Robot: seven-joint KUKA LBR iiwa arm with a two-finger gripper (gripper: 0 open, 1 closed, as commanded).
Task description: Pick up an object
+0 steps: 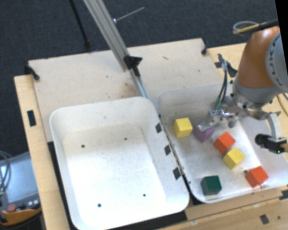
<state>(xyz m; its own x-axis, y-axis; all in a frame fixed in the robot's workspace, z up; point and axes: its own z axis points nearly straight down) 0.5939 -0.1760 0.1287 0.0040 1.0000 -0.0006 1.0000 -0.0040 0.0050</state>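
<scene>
Your gripper [215, 120] hangs low in the right bin [185, 99], right at the purple block [204, 132], likely targeting it; its grip state you cannot tell.

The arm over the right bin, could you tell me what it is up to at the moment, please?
The arm's gripper is low in the right bin, right by a purple block; whether it has hold of the block is unclear. Also in that bin lie two yellow blocks, two orange blocks and a green block. Nothing looks lifted yet.
</scene>
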